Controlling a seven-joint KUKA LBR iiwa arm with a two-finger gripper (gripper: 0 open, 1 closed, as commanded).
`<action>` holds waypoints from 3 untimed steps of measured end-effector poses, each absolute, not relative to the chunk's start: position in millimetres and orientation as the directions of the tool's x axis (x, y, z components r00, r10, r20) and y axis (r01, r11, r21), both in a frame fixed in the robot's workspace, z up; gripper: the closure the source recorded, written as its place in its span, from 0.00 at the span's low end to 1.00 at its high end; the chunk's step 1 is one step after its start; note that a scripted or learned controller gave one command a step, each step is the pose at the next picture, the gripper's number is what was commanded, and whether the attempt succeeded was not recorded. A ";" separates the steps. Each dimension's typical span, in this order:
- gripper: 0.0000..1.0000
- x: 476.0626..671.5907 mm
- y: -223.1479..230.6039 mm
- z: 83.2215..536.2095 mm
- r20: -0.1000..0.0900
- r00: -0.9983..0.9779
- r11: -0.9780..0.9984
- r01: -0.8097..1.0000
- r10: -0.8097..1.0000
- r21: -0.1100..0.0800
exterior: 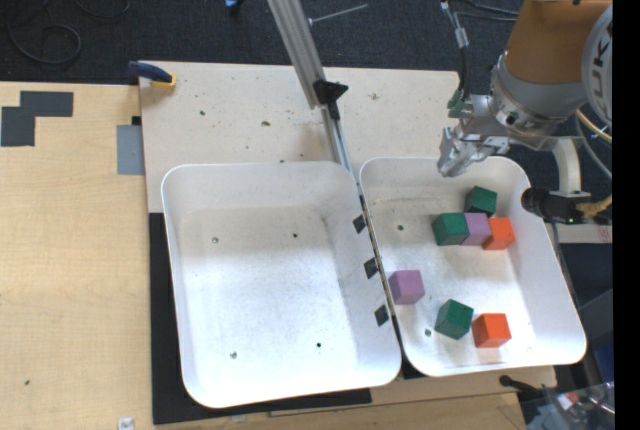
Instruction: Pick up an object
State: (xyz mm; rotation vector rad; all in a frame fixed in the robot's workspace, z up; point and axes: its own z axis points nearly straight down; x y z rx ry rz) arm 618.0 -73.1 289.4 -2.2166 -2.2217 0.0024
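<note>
Overhead view of the two bins. The claw (460,161) hangs over the upper edge of the right bin (560,318), right of frame centre; nothing is seen between its fingers, and how far they stand apart cannot be told. No block is lifted, so by this view the pick is yet to be done: descent, closing and lift remain. Nearest candidates lie just below and right of the claw: a green block (482,200), and under it a row of green (450,228), purple (476,229) and orange (499,233) blocks touching. Further blocks lie lower in the bin.
</note>
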 end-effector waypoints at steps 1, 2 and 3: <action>1.00 615.5 -21.9 265.3 0.002 -0.004 0.004 1.000 1.000 -0.005; 1.00 607.6 30.4 261.0 0.001 -0.004 0.004 1.000 1.000 -0.005; 1.00 616.3 73.7 243.0 0.001 -0.003 0.003 1.000 1.000 -0.006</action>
